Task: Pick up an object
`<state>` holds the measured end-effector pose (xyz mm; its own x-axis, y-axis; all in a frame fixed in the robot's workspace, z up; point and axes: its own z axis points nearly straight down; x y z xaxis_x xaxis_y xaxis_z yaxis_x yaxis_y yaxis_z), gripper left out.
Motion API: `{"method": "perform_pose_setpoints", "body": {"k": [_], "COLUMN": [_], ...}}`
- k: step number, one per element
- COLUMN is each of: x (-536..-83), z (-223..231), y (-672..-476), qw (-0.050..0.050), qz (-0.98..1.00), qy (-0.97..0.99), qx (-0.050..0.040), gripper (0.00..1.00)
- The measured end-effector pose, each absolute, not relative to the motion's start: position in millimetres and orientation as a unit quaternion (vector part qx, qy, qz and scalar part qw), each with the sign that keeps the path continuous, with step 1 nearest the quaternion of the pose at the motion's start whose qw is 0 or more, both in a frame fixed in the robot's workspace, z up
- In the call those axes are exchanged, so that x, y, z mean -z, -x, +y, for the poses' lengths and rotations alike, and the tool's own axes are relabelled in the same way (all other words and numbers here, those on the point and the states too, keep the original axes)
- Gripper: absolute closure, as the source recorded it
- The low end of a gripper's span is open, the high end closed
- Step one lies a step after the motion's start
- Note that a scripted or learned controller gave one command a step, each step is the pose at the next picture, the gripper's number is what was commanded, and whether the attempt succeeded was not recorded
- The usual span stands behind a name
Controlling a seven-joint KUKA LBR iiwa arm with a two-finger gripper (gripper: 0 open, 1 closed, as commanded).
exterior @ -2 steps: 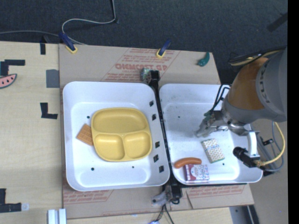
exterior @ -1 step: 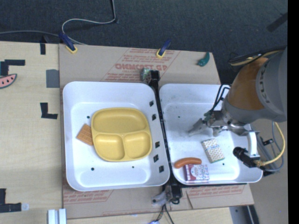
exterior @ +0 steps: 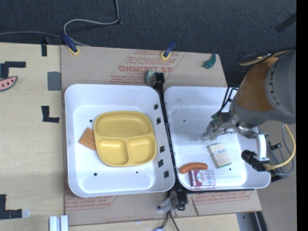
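Observation:
My gripper (exterior: 213,131) hangs low in the right bin (exterior: 192,105), its fingers pointing down-left near the bin floor. Nothing shows between them. Just below the gripper lies a small patterned white packet (exterior: 219,154). Further toward the front of that bin lie an orange-red sausage (exterior: 193,167) and a red-and-white carton (exterior: 202,177). The grey arm with its orange band (exterior: 257,88) comes in from the right.
The left bin (exterior: 82,177) holds a yellow divided plate (exterior: 125,137) with a brown cracker-like piece (exterior: 87,138) tucked at its left side. Cardboard lies under both bins. Clamps and a cable sit along the far edge.

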<state>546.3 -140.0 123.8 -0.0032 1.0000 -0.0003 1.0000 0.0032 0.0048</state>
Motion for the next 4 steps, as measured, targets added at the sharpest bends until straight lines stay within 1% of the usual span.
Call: {"method": "perform_pose_setpoints", "body": {"k": [1,2,3,4], "x": [-124,-86,-96,-96], "z": [-140,-160,-161,-161], "y": [-546.2,-566.1,-566.8,-566.7], "qw": [0.002,0.0,0.003,0.003], "qz": [0.708,0.707,0.707,0.707], "qy": [-0.706,-0.707,-0.707,-0.707], "qx": [-0.0015,0.0001,-0.0001,0.0], "gripper": [0.0,0.0,1.0,0.0]}}
